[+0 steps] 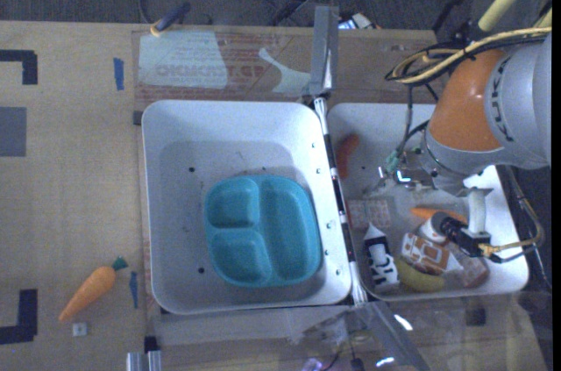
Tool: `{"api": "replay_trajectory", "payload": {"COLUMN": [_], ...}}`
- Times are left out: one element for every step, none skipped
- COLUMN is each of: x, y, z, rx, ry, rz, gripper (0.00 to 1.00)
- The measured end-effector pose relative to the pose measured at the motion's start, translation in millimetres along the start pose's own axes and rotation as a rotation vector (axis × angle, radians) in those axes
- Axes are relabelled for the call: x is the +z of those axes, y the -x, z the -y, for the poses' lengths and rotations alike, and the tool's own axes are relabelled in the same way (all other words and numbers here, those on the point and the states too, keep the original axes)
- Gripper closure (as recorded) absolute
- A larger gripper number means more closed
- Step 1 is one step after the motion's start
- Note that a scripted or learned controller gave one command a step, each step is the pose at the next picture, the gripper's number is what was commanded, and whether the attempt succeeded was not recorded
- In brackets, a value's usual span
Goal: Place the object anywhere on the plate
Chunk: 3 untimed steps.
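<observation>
Hand low in the right bin, grip impossible to tell, toys just below it, blue plate well apart in the left bin

the plate is turquoise blue, sitting in a plain white left bin. the right bin is white too, with a red-orange piece, a black-and-white toy and a yellow piece. the arm is grey with an orange band. a toy carrot is orange with a green top, on the tan counter, marked with blue tape.
</observation>
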<state>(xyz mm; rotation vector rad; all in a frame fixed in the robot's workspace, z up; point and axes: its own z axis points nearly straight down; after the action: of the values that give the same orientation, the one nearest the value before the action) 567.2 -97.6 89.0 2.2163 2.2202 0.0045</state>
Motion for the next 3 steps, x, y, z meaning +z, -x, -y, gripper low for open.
{"api": "replay_trajectory", "payload": {"x": [-3,3,-8], "y": [69,56,55], "z": [32,-23,-24], "rx": [-0.025,0.206,0.204], "ry": [-0.008,-0.002,0.003], "rz": [-0.002,0.0,0.001], "gripper": [0.0,0.0,1.0]}}
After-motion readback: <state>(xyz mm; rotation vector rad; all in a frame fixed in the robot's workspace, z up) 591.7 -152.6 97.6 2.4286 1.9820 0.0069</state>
